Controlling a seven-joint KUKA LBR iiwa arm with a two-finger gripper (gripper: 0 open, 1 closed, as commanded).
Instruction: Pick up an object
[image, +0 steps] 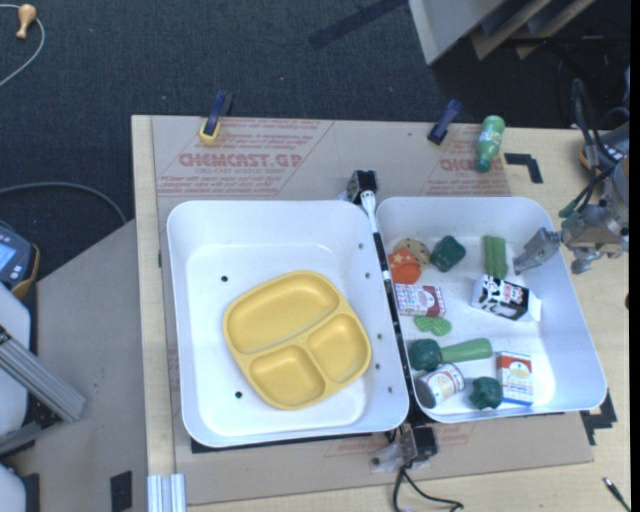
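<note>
The right bin (560, 300) holds several small items. Among them are a black-and-white carton (500, 297), a green stick (494, 255), a dark green block (447, 252), an orange-red piece (405, 265), a red-and-white packet (418, 299), a light green cylinder (466, 350), a small can (443, 383) and a red-and-white box (516, 378). My gripper (538, 250) hangs over the bin's right rim, up and to the right of the carton, and nothing shows in it.
A yellow three-part tray (297, 338) lies in the left bin (200, 250). A green bottle (489, 142) stands on the bench behind the right bin. Clamps (214, 117) sit at the board's far edge, and cables run at the right.
</note>
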